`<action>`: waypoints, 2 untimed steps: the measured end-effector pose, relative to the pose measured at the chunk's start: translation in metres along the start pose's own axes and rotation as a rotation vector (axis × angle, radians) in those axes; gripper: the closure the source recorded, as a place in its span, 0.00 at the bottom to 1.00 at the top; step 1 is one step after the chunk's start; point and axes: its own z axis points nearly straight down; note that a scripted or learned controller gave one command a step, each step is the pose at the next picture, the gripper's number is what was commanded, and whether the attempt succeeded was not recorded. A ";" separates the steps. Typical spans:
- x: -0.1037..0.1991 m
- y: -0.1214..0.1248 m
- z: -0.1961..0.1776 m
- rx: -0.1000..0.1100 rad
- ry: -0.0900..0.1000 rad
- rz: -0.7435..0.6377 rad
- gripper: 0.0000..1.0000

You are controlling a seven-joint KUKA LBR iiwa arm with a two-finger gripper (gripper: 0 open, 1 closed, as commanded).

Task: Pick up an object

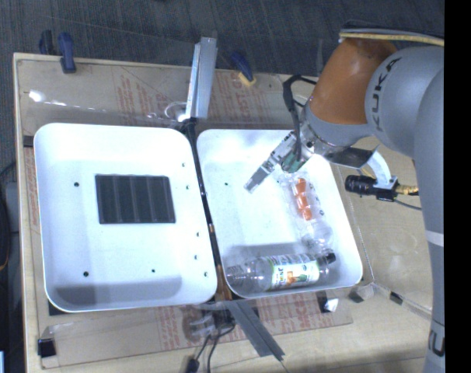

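Note:
My gripper [256, 179] hangs over the back middle of the right bin [235, 208], slanting down to the left, with nothing seen in it. A clear bottle with an orange label [304, 202] lies just to its right along the bin's right wall, its top end close under the wrist. A second clear bottle [278, 273], with a green and orange label and a black cap, lies across the front of the same bin. In the left bin [64, 247] a dark grey ribbed rectangular block [134, 199] lies flat.
The two bins meet at a black divider [204, 208]. A grey metal bar [201, 76] stands behind them, with blue clamps [64, 49] on the bench's back edge. The arm's orange band [352, 84] looms over the right bin's back right corner.

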 end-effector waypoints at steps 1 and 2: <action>-0.051 -0.005 0.039 0.000 0.001 -0.028 0.00; -0.047 0.018 0.043 -0.002 -0.001 0.155 0.00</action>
